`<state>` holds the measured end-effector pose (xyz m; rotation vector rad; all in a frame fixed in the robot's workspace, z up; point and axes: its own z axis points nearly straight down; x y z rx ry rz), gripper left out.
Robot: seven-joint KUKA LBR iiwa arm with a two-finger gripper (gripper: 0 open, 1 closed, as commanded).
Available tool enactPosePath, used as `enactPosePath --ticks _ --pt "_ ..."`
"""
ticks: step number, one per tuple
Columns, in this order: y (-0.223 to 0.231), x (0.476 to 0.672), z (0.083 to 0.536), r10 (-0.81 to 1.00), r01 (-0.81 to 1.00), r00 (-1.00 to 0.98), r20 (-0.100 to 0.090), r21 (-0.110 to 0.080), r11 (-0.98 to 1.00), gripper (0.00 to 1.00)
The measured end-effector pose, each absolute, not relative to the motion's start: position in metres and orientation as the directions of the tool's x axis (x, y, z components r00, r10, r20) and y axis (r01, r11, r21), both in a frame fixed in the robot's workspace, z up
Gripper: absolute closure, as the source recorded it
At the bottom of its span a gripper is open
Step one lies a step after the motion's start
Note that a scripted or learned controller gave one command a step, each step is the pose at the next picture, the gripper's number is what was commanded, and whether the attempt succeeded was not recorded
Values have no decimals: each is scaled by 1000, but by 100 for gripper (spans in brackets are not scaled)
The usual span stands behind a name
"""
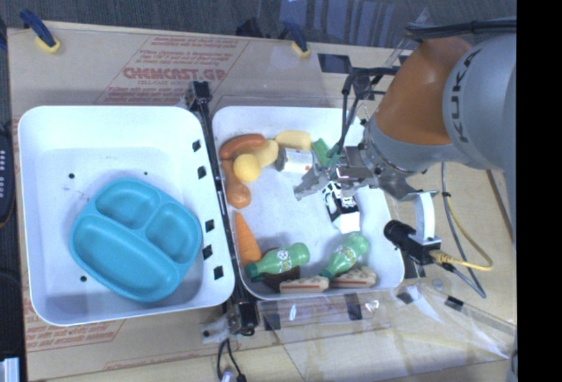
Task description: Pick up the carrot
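Camera view has the end effector [318, 181] hanging over the middle of the right bin [378, 222], fingers parted narrowly with nothing between them. The carrot [247, 239] lies well left of it and nearer the bin's front, tight along the left wall. A green bottle [279, 260] sits just beside the carrot's tip. My worry: one finger may jam against that wall, or nudge the bottle, leaving no clean grip.

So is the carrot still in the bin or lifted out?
In the bin. The carrot lies flat against the right bin's left wall, apart from the gripper.
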<state>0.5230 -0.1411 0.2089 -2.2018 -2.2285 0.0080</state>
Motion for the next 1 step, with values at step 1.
enactPosePath --ticks 1 --pt "-89 490 117 1000 1000 -23 3 -5 23 0"
